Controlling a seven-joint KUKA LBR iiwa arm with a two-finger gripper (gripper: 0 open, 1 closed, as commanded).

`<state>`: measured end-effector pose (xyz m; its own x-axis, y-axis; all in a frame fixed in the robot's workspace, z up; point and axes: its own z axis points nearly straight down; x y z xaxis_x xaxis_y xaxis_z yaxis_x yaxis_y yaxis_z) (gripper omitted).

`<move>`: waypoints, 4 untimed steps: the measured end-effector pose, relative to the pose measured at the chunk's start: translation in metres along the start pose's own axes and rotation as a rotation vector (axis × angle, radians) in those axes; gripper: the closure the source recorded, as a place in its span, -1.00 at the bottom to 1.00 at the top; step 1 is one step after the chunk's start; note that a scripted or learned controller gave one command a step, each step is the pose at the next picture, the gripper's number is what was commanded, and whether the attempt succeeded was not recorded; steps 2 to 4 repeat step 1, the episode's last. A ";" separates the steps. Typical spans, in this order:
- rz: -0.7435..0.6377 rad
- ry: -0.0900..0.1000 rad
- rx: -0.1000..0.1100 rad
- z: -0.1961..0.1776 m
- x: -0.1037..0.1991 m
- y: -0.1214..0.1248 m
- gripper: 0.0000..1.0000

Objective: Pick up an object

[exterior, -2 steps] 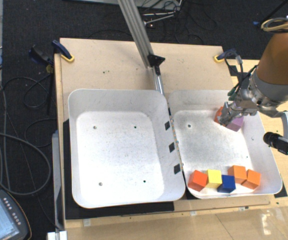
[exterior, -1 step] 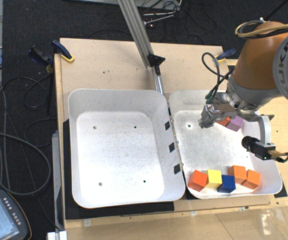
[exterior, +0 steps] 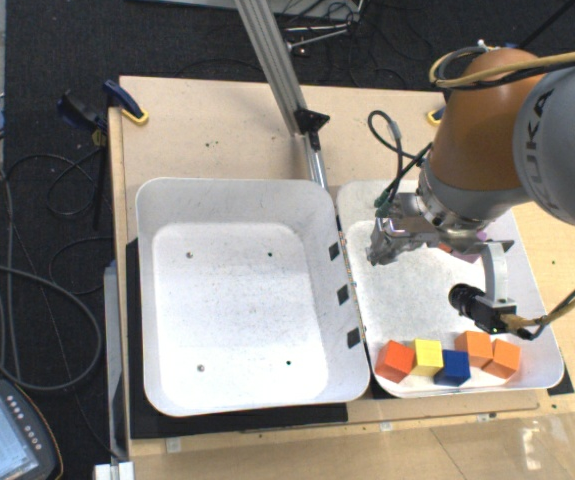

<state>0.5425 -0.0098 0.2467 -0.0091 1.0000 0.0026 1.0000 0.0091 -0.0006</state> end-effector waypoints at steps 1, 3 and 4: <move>0.000 0.000 0.002 0.015 0.054 -0.014 1.00; 0.000 0.000 0.002 0.015 0.054 -0.014 1.00; 0.000 0.000 0.002 0.015 0.054 -0.014 1.00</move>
